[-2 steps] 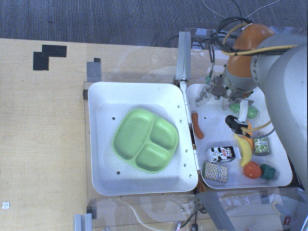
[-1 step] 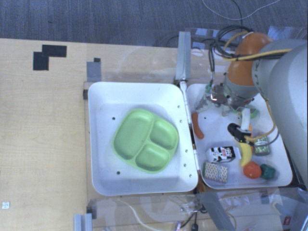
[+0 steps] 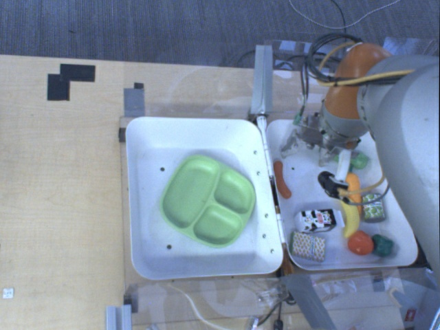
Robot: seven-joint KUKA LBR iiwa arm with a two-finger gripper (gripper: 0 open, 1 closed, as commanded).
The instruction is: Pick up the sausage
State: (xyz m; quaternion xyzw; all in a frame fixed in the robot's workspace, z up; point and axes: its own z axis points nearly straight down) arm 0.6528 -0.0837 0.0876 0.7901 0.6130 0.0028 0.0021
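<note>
- The jaws (image 3: 317,151) hang over the far part of the right bin (image 3: 292,135); whether they are open or closed I cannot tell — the wrist hides the tips from above.
- Nothing is visibly held between them, so I judge the pick as not yet made.
- The sausage (image 3: 280,179) lies in the right bin, close along its left wall, lengthwise with that wall and apart from the other things.
- Lying that close to the wall, it probably leaves little room on its left side; closing across its short width looks like the likelier way in.
- The jaws stand to the right of and beyond the sausage, near but not over it.
- Other things crowd the right bin's near half: a banana (image 3: 353,212), a black-and-white carton (image 3: 317,219), a patterned packet (image 3: 308,246), a tomato (image 3: 359,243) and a small can (image 3: 373,210).
- None of these touches the sausage; the carton is the nearest, and sits well toward the front.
- The left bin (image 3: 148,253) holds a green tray (image 3: 208,199) with three wells — out of the way.
- The arm (image 3: 405,129) covers the right bin's far right corner.
</note>
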